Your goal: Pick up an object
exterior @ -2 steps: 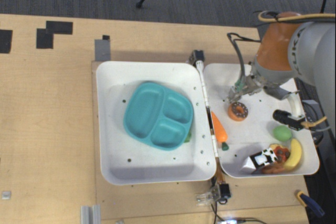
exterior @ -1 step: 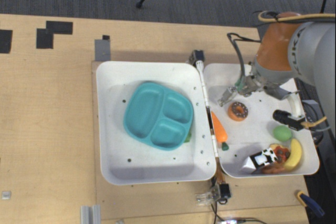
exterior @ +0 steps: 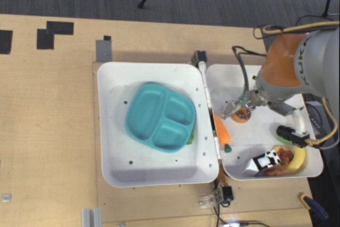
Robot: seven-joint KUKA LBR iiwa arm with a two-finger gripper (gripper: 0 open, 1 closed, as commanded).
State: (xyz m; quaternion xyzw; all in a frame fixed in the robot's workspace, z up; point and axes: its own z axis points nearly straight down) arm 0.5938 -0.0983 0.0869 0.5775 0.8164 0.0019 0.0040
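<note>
Gripper (exterior: 237, 110) low in right bin (exterior: 234, 77), at small orange piece (exterior: 243, 115). Finger state: cannot tell. Nothing seen lifted; pick not yet done. Carrot (exterior: 221, 131) at left wall, banana (exterior: 298, 159) near front corner. Grasp and lift left.

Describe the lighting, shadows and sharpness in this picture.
Camera view: even, soft light; the teal plate casts a faint shadow in the left bin; the gripper and the items under it look slightly blurred; no strong glare on the right bin.
</note>
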